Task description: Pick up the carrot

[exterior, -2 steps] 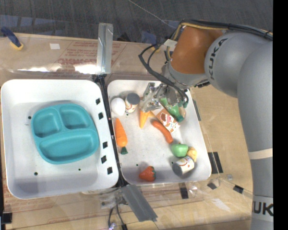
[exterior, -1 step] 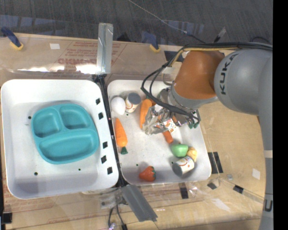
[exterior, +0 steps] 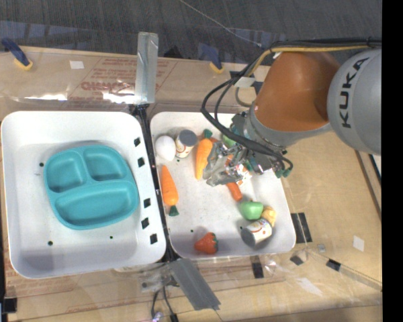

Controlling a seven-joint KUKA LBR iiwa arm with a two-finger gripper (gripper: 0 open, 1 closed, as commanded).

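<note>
An orange carrot [exterior: 168, 188] with a dark green stub lies along the left wall of the right bin [exterior: 279, 247]. A paler orange carrot-shaped piece [exterior: 203, 156] lies upright-slanted near the bin's middle top. My gripper [exterior: 221, 168] hangs low over the bin's middle, just right of that paler piece and well right of the carrot by the wall. A small orange-red piece [exterior: 235, 191] pokes out just below the gripper. The arm's orange band [exterior: 292, 89] covers the bin's upper right corner.
In the right bin sit a white egg [exterior: 164, 147], a small can [exterior: 185, 143], a green fruit [exterior: 251, 210], a yellow piece [exterior: 270, 215], a second can [exterior: 255, 233] and a red strawberry [exterior: 206, 243]. The left bin [exterior: 17, 180] holds a teal divided plate [exterior: 91, 185].
</note>
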